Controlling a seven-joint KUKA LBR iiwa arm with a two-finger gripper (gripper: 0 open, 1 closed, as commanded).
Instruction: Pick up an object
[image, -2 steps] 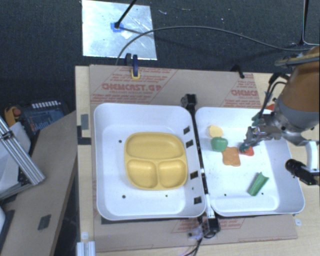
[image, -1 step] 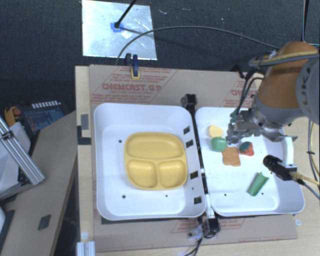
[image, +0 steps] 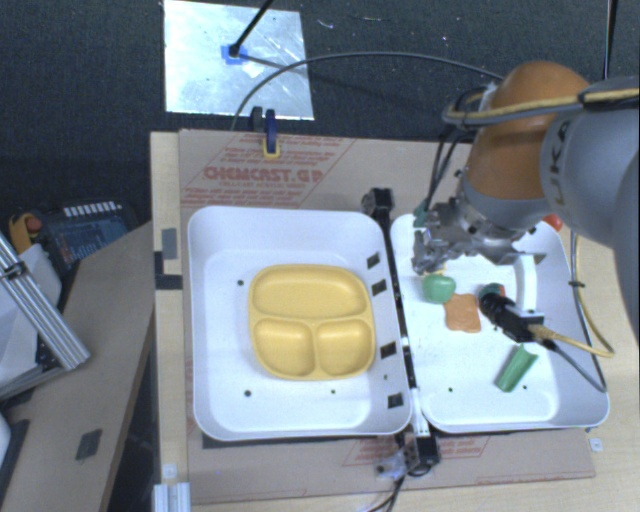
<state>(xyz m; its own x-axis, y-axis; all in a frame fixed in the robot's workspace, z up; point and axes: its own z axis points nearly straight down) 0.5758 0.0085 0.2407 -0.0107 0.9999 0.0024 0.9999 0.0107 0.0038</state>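
Toward the near edge of the surface (image: 168, 190), in the right bin (image: 575, 405), a green block (image: 515, 368) lies tilted by the bin's front right corner. Next door, the left bin (image: 215, 300) carries a yellow divided tray (image: 310, 320) at its centre, well apart from the rest. Farther back in the right bin, about mid-bin, sits a flat orange piece (image: 462, 316). Touching its far left corner is a small green lump (image: 438, 289), rounded and smooth, something like a toy vegetable. That lump looks the likeliest pick, since the end effector (image: 430, 252) hangs just beyond it, close over its far side. Whether it is released or clenched I cannot tell from where I stand. I'd guess the lump is light, stiff plastic, not fragile but slick and curved, so it could squirt out of a grip. Taking it across its widest middle seems safest, keeping clear of the orange piece.
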